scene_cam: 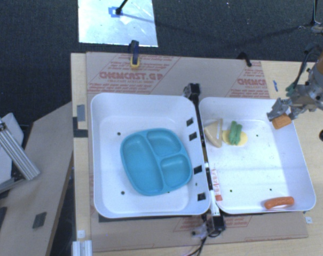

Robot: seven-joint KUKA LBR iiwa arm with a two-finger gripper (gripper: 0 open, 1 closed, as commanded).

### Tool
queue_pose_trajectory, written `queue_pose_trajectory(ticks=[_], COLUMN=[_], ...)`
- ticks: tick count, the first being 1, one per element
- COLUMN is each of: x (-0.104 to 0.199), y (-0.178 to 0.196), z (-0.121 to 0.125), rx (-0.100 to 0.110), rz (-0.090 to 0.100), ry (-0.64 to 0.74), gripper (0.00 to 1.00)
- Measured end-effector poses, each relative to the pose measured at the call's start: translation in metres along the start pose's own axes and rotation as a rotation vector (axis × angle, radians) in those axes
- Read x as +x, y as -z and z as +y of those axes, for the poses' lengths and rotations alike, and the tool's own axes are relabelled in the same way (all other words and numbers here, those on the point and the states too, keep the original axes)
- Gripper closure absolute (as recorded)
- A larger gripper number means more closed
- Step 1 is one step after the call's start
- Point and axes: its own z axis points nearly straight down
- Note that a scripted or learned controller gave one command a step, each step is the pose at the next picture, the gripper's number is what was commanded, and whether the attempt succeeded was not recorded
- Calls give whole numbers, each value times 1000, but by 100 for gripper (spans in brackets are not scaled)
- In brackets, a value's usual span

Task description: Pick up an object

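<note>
My gripper (279, 116) hangs over the far right rim of the right bin (257, 191). It is shut on a small orange block (282, 123), which shows between the fingertips and is lifted off the bin floor. In the same bin, at the far left, a cream wedge (213, 134) lies beside a green piece (235, 132) that rests on a yellow slice (241, 139). An orange sausage-shaped piece (278, 202) lies near the front right corner.
The left bin (105, 143) holds a blue divided plate (156, 161). A black clip strip (198, 143) runs along the seam between the bins. Cardboard (150, 76) lies under both bins, and a metal sheet (117, 15) lies beyond the bench.
</note>
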Motion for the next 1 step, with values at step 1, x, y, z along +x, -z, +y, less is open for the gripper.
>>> queue_pose_trajectory(ticks=[1], x=[53], y=[8], z=[5], rx=[4], rz=[3], ry=[4], gripper=[100])
